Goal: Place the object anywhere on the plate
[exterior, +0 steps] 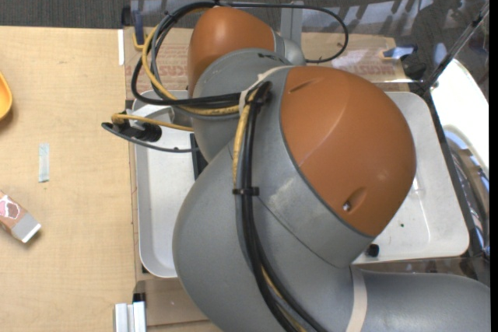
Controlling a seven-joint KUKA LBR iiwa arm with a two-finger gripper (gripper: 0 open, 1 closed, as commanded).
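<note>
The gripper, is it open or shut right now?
Cannot tell. The arm fills the middle of the camera view above the white bins, covering whatever lies beneath it.

Cardboard sheet point(366, 58) behind the bins: faint reddish printed lettering, partly hidden by the arm point(311, 190), too blurred to read.
Small packet point(17, 218) at the bench's left edge: red-and-white print, illegible.
Arm housing: no legible marking.
Readable text overall: none.
</note>
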